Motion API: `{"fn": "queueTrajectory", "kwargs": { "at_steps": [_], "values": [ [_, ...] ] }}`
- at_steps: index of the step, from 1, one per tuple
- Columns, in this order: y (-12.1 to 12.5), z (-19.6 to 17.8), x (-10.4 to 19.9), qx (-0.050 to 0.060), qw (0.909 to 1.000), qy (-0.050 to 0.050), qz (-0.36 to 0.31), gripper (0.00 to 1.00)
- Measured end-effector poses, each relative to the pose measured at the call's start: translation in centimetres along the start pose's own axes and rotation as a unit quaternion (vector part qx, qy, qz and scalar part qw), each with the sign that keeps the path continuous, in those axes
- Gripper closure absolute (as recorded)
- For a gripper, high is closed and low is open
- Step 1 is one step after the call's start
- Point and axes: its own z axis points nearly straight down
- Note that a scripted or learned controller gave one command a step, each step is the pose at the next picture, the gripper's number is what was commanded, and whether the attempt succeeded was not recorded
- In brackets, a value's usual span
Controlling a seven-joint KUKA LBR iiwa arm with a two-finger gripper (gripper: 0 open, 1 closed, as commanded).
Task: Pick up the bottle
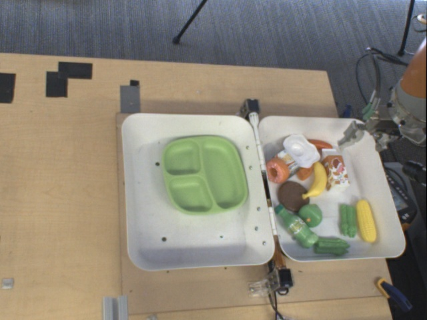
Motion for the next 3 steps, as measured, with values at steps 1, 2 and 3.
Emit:
{"fn": "queueTrajectory", "kwargs": {
  "at_steps": [1, 2, 3],
  "values": [
    [0.1, -1.1, 0.1, -0.002, 1.0000, 0.000, -0.003, 1.00],
    [-6.4, -2.8, -1.4, -0.001, 0.9984, 0.000, -0.057, 1.00],
    [-12.0, -3.4, 5.2, 0.001, 0.9996, 0.001, 0.028, 1.00]
  ]
}}
